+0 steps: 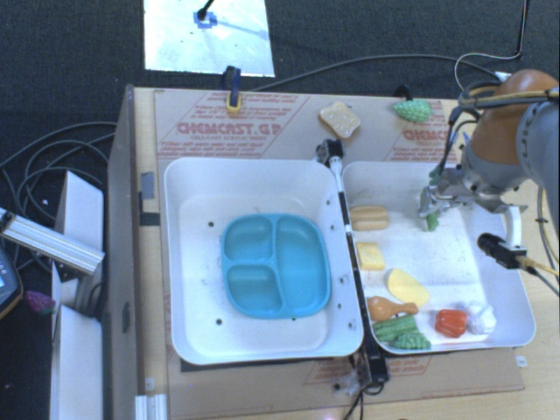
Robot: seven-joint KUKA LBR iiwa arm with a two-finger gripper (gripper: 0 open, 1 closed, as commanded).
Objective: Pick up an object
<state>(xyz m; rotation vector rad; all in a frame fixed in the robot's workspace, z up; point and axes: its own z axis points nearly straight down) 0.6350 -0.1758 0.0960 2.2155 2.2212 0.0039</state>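
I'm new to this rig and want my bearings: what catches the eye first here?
The blue divided plate lying alone in the left bin. Then the toy food clustered in the right bin, with the gripper low over its far end, a small green piece at its tips.

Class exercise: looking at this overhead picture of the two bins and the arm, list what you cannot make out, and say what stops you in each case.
- Gripper, camera view: the fingers are too small and blurred to judge; a small green thing sits at the tips, held or not is unclear.
- White item beside the red pepper: too small and pale against the right bin to identify.
- Arm: cut off by the picture's right side.
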